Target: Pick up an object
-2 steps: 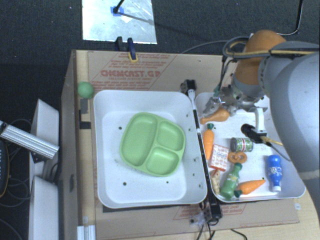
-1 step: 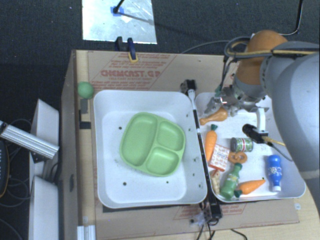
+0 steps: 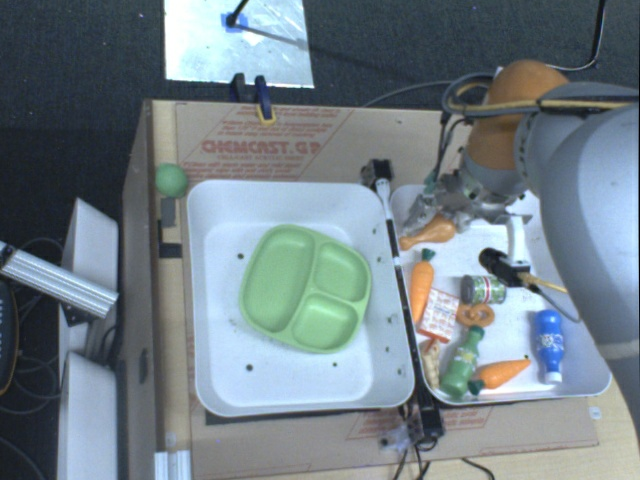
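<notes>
- Lying nearest me in the right bin (image 3: 585,380): orange carrot (image 3: 500,372), green bottle (image 3: 461,362), blue bottle (image 3: 548,346).
- I'm seeing the gripper (image 3: 437,208) hanging over the chicken drumstick (image 3: 432,232) at the far left corner.
- Green divided plate (image 3: 305,287) is sitting in the left bin (image 3: 215,298).

The grey arm (image 3: 590,218) fills the right of the frame, its orange band (image 3: 510,113) at upper right, reaching leftward with the pincer (image 3: 432,211) lowered at centre right.
</notes>
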`<state>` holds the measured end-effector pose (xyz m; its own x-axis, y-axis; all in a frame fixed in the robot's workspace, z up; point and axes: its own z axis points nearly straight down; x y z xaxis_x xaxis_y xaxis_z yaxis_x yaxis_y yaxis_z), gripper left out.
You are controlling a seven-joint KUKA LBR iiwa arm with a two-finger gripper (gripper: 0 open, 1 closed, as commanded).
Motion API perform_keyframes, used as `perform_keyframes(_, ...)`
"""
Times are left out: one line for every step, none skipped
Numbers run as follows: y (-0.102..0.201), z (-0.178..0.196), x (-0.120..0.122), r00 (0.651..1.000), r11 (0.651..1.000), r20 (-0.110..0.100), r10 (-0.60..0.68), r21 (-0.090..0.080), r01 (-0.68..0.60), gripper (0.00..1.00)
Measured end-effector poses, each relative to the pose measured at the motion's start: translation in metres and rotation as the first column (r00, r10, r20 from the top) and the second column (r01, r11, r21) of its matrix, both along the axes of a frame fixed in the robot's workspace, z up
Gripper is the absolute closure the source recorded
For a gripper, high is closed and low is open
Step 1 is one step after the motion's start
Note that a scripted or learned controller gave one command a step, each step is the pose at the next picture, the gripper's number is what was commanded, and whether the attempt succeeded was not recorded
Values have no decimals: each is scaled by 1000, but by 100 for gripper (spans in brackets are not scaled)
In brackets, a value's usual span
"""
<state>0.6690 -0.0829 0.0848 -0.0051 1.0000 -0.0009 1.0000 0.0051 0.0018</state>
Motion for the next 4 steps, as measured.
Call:
perform_keyframes(-1,0,0,1000,1000,0,1,-1,-1,0)
perform_keyframes(0,0,0,1000,1000,0,1,-1,-1,0)
perform_keyframes(-1,0,0,1000,1000,0,1,-1,-1,0)
perform_keyframes(-1,0,0,1000,1000,0,1,-1,-1,0)
